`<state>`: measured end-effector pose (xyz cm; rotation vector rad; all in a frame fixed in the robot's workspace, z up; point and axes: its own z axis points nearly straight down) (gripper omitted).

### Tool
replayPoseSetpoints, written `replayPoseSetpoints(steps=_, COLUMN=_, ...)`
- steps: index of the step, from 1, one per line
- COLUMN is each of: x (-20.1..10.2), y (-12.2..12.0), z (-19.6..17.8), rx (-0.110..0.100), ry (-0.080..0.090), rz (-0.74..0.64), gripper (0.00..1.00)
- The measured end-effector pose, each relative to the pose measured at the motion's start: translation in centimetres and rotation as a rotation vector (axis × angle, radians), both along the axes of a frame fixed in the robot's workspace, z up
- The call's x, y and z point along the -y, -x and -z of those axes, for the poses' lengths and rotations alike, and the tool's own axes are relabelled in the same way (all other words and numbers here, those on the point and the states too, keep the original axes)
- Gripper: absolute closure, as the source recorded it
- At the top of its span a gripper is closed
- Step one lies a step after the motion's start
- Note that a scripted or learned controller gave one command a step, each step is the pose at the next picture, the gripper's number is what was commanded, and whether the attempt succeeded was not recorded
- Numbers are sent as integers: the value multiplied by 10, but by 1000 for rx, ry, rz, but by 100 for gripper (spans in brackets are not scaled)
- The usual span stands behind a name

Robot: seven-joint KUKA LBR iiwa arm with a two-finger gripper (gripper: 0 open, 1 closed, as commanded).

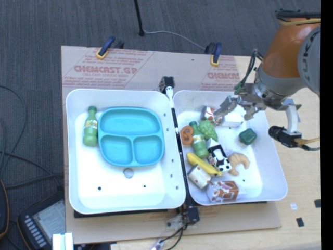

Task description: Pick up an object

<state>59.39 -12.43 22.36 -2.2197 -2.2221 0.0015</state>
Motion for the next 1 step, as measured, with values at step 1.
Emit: replayPoseSetpoints(steps=1, x=-15, y=-2, z=120, rx=-3, ry=0, rz=0, gripper=0)
